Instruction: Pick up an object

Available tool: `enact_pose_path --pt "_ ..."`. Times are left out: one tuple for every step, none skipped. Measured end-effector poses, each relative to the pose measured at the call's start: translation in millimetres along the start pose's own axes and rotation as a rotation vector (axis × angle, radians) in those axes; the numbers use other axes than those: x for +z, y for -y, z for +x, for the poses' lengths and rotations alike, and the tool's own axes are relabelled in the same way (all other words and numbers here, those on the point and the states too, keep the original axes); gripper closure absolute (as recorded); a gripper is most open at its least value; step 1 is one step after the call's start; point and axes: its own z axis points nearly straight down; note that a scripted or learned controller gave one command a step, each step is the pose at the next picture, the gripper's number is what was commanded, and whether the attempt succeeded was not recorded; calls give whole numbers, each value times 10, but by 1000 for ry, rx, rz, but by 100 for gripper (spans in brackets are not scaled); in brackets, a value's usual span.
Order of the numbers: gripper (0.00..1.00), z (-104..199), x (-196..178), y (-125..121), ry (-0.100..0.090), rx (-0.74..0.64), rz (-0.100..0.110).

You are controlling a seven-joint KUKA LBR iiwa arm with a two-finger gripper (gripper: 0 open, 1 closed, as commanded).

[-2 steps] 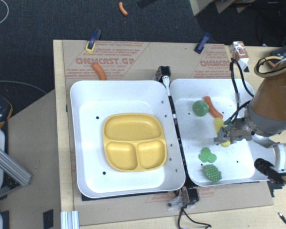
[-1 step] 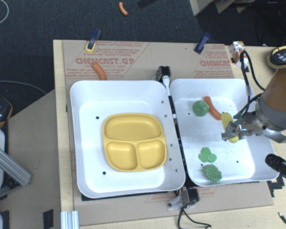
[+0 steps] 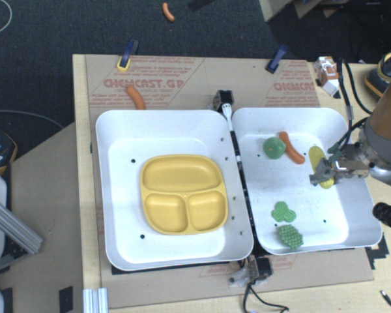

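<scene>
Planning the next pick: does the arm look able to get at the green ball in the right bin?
Probably yes. The green ball lies open from above, with the gripper nearby in the same right bin. Only the orange carrot touches its side and might crowd the jaws.

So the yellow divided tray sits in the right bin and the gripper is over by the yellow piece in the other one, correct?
Not quite. The camera view shows the yellow divided tray in the left bin, not the right. The gripper is in the right bin, at the yellow piece, as you said.
</scene>
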Motion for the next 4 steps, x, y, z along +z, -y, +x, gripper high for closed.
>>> enact_pose_path --pt "100 406 84 -385 -2 -5 1" --pt "100 963 61 -712 -3 -6 1" --pt "100 1406 143 -1030 -3 -5 2" --pt "100 1567 -74 -1237 -3 -2 0"
